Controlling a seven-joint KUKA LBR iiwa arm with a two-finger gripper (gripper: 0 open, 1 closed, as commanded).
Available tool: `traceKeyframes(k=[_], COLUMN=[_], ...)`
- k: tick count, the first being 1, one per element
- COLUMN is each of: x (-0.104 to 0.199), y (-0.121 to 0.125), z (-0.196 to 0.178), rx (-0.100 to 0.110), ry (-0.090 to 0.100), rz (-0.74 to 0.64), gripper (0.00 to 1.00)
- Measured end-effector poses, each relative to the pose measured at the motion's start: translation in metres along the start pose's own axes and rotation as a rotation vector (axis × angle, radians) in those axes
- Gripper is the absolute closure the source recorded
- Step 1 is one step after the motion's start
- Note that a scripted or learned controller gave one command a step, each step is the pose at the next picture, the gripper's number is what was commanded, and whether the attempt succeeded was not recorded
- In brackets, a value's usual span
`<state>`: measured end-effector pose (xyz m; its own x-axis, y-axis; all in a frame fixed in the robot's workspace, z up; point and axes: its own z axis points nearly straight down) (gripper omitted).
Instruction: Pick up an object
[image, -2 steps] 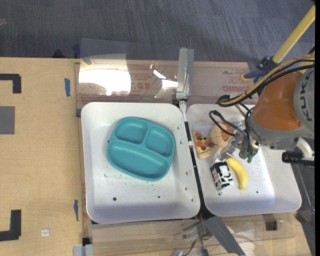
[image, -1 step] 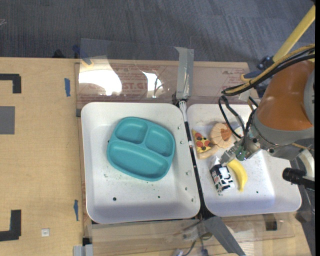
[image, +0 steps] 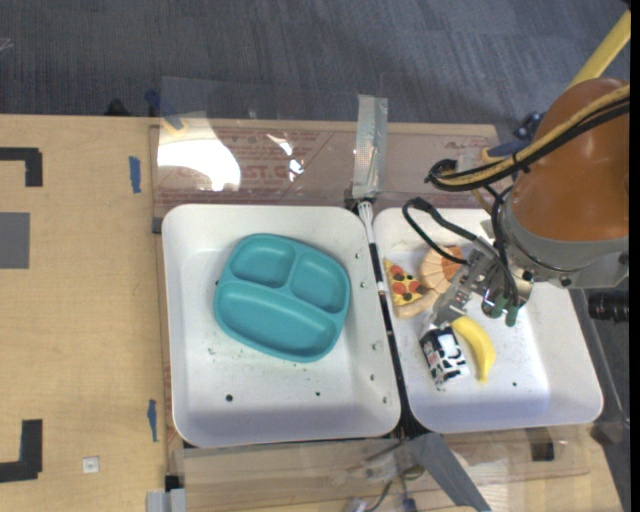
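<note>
In the right bin (image: 560, 395) lie a yellow banana (image: 477, 347), a small black can with a white label (image: 444, 356), a pizza-slice toy (image: 404, 285) and a tan round piece (image: 440, 267). My gripper (image: 462, 300) hangs over the middle of this bin, just above the banana's upper end and the can. Its metal fingers (image: 450, 303) point down and to the left. I see nothing between them. The arm's orange band and cables hide the bin's back right part.
The left bin (image: 190, 300) holds a teal divided plate (image: 283, 296). A raised wall (image: 385, 330) separates the two bins. Black cables (image: 440, 225) loop over the back of the right bin. Brown bench surface lies to the left.
</note>
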<state>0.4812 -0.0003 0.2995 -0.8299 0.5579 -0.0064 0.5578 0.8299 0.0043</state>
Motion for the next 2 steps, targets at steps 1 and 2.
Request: traceKeyframes(k=[1,2], x=[0.021,0.045], y=[0.027,0.060], z=[0.043,0.079], rx=[0.008,0.012], ry=[0.008,0.007], rz=[0.488,0.977], gripper=[1.00,1.00])
